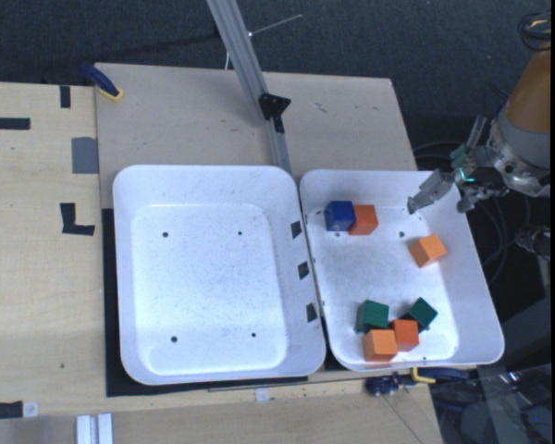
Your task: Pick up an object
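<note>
likely light and rigid, the lone orange block (pixel 428 249) lies right of centre in the right bin (pixel 351 350), apart from the others; its flat opposite faces suit a pinch. the gripper (pixel 432 192) hovers above the bin's upper right corner, holding nothing; its spread i cannot tell.

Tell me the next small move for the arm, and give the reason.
Probably bring the gripper down and slightly toward the lone orange block in the right bin. The gripper hovers over that bin's upper right rim, this block lies nearest it, and it stands apart from the other blocks, leaving room around it.
</note>
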Available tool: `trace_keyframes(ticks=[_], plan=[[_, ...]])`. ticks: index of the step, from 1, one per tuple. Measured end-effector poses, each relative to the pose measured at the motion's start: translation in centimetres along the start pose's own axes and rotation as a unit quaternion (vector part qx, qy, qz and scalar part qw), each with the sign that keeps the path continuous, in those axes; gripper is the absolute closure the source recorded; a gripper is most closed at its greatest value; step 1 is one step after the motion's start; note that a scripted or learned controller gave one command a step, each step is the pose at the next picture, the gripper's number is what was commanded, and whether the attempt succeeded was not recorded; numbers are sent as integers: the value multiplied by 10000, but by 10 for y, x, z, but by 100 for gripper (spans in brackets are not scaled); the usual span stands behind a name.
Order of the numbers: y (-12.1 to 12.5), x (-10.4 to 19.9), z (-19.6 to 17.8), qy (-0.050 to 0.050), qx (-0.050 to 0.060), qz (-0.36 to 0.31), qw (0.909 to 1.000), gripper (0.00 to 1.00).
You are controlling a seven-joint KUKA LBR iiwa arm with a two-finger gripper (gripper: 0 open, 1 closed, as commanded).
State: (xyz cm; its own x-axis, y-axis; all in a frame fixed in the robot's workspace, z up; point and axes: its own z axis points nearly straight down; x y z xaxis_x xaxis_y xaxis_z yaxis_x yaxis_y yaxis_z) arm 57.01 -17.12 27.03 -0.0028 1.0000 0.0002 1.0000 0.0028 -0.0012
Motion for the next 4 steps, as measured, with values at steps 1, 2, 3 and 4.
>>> trace_keyframes(ticks=[1,2,3,4], plan=[[0,0,0,0,-1,0,10000,0],[-1,6,63,2,32,4,10000,0],[-3,13,109,0,26,4,10000,0],[2,13,155,-2,25,4,10000,0]])
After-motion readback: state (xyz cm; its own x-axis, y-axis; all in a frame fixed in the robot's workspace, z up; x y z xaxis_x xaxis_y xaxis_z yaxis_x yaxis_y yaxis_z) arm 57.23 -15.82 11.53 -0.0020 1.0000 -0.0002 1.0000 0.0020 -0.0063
